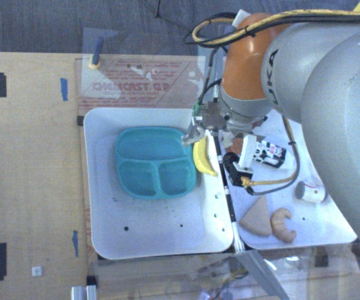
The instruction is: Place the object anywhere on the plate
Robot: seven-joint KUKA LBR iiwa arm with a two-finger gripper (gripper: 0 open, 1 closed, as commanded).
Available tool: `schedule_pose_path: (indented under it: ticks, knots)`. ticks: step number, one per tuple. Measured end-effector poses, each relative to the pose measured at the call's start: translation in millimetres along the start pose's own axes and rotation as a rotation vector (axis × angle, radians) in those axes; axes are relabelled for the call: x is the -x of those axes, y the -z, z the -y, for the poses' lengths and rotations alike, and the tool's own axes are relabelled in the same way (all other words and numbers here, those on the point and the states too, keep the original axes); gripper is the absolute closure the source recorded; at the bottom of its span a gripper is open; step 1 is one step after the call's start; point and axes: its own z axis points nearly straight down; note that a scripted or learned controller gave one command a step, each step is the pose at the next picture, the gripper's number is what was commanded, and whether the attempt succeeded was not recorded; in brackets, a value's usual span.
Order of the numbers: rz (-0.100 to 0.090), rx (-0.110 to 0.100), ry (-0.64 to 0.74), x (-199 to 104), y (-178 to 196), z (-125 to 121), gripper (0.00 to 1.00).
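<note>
Banana (203, 157) hangs in the claw (199, 139), which we see pinched on its top end, just beside the teal plate's (155, 162) right rim, near the left bin's (105, 230) right wall.

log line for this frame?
arm: over the bins' divider | gripper: at plate's right edge | banana: just below gripper, beside plate, grasp unclear | right bin: croissant, wedge
</note>
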Motion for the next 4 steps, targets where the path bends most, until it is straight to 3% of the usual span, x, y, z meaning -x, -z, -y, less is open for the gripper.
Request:
schedule_pose_path:
  ticks: [1, 2, 3, 4]
  knots:
    - [0.0, 0.004, 0.27, -59.5, -68.7, -56.8, 0.0]
    - [0.008, 0.013, 0.272, -57.7, -56.5, -59.3, 1.0]
    - [0.001, 0.004, 0.358, -74.1, 24.6, -61.2, 1.0]
    - [0.001, 0.005, 0.376, -17.4, 46.9, -62.9, 1.0]
